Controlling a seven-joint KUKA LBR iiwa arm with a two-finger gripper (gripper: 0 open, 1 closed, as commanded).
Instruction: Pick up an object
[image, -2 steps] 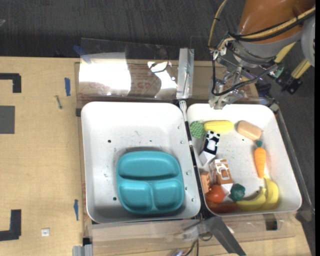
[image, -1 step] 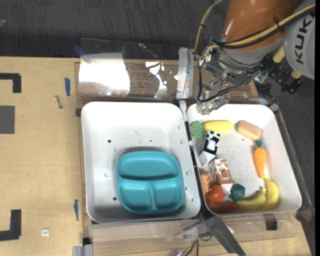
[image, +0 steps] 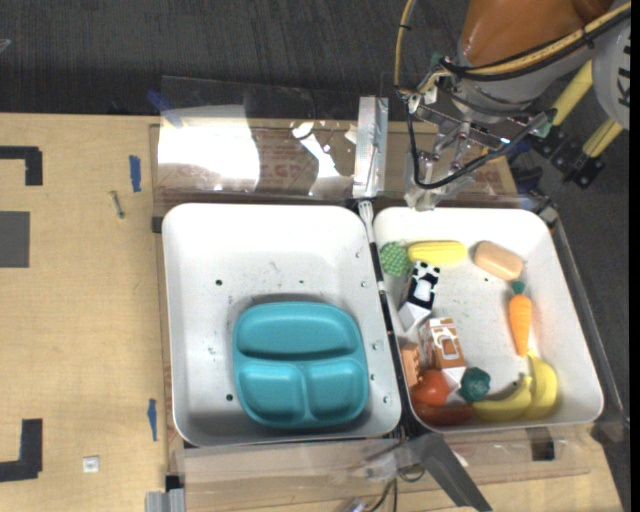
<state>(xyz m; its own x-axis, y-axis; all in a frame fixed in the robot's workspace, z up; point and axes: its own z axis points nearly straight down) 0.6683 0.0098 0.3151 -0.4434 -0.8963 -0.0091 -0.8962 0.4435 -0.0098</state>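
1. The claw (image: 425, 197) hovers over the far rim of the right bin (image: 575, 300); whether it's released or clenched, I cannot tell.
2. Right bin: corn cob (image: 437, 253), carrot (image: 520, 320), bananas (image: 525, 392), a small carton (image: 443, 345).
3. Left bin (image: 200, 260) holds a teal divided tray (image: 298, 362).

No words or numbers can be read; the small orange carton (image: 443, 345) and black-and-white card (image: 424, 284) carry print too blurred to make out.
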